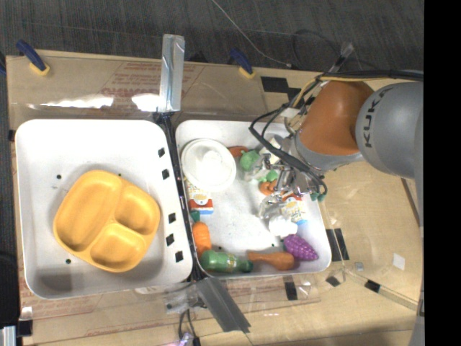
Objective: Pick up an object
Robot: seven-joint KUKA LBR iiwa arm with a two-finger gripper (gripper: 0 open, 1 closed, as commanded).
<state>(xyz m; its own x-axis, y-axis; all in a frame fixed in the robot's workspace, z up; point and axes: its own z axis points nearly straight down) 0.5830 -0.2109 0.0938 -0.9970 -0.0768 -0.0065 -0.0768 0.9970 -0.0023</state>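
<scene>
Reaching in from the right, the grey arm (389,128) with its orange band bends down over the right bin (238,225), and its gripper (282,193) hangs low among the toys near that bin's right wall; cables and metal crowd the tool, so whether it is spread or closed, or has anything in its grasp, cannot be told. Directly beneath and beside it lie a small white carton with a blue and orange label (294,211), a green toy (250,160) and an orange piece (267,187), any of which looks like the likeliest target. These are probably light, hollow plastic play-food items: stiff enough to take a squeeze, smooth and apt to slip or roll if pinched off-centre. The carton offers flat sides, so taking it across its narrow width seems safest. Nearer the front edge sit purple grapes (300,247), a brown drumstick (272,259), a green bottle-shaped toy (225,263) and a small carrot (201,235); the drumstick's thin shaft would suit a two-finger pinch. A white bowl (208,163) rests at the far left of this bin, and a yellow divided plate (106,220) lies in the left bin (43,146), well apart from the arm.
</scene>
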